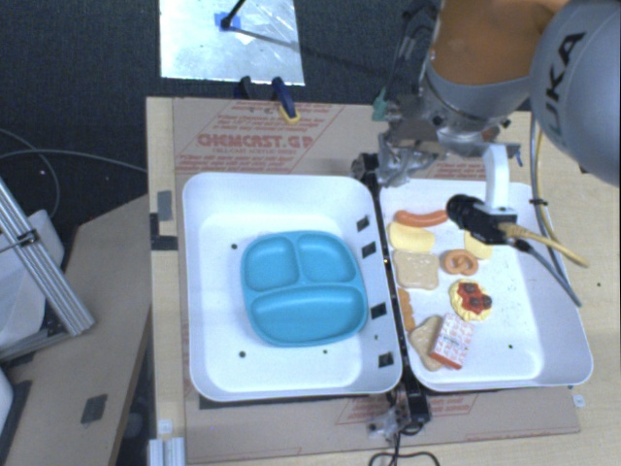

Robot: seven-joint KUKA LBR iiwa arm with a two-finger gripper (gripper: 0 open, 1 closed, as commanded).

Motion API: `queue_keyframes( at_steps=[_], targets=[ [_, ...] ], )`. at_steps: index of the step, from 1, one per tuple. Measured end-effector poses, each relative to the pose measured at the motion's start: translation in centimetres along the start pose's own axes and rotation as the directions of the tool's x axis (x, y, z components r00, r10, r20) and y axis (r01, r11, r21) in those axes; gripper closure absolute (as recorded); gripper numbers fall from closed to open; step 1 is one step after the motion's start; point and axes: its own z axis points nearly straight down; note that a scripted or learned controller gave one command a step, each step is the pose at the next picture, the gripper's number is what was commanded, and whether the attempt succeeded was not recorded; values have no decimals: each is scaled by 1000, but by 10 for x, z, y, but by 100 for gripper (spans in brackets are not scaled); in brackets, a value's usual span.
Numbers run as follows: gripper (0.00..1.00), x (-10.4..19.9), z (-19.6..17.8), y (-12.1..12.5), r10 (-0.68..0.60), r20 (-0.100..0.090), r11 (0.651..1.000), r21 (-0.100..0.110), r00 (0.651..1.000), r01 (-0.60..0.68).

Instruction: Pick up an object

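Camera view: arm (505, 56) is seen at upper right, bent over right bin (558, 357).
Gripper (403, 168): finger state cannot be told.

The grey arm (524, 47) reached in from the upper right, its orange-banded wrist directly above the downward-pointing gripper (403, 168).

Grey arm (572, 56), orange band (480, 27), black "KUKA" lettering, dark cables
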Motion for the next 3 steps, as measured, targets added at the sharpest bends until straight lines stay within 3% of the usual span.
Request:
queue_keyframes(
  at_steps=[1,2,3],
  targets=[
    [100,16,65,-41,-6,-2,1000,2,1000,6],
    [100,24,-59,-88,-11,-8,1000,-21,1000,10],
    [100,-19,-7,-76,0,0,1000,-5,1000,0]
  ],
)
